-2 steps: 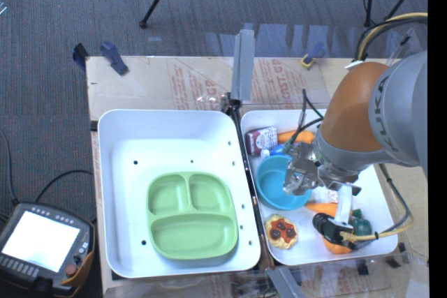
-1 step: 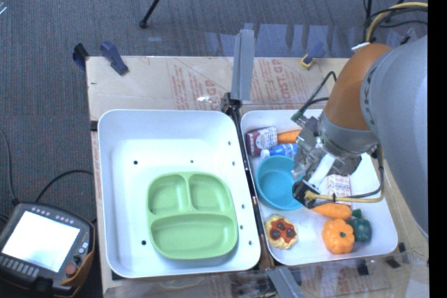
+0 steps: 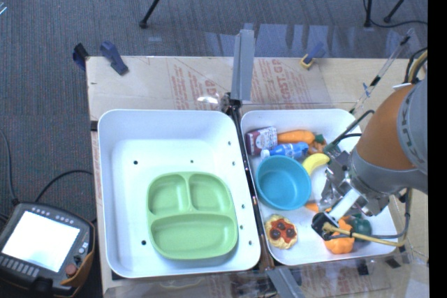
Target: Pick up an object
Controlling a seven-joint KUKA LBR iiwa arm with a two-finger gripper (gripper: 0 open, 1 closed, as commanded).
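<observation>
1. The bench (image 3: 160, 84) carries two white bins side by side, touching along their inner walls.
2. The left bin (image 3: 112, 143) holds a single thing: a green divided plate (image 3: 192, 213), lying flat towards the near side, with two small compartments at the far side and one long one at the near side.
3. The right bin (image 3: 293, 113) holds all the small things.
4. The arm (image 3: 391, 136) reaches in from the right, over the right bin's near right part.
5. The blue bowl (image 3: 283, 181) stands upright at the middle of the right bin's left side, hollow up.
6. The gripper (image 3: 335, 199) hangs just right of the bowl. Whether it is open or closed cannot be told, and nothing can be seen held in it.
7. The carrot (image 3: 297, 137) lies at the far side, long axis left to right, green top to the right.
8. The banana (image 3: 316, 162) lies just beyond the bowl's right rim, long axis slanting from near left to far right.
9. A blue bottle (image 3: 290, 149) lies on its side between carrot and bowl, long axis left to right.
10. A dark red pouch (image 3: 260, 141) sits in the far left corner, beside the bottle.
11. A pizza slice (image 3: 282, 232) lies flat, near of the bowl.
12. An orange thing (image 3: 340, 245) and a dark green thing (image 3: 362, 225) lie close together in the near right corner, below the gripper.
</observation>
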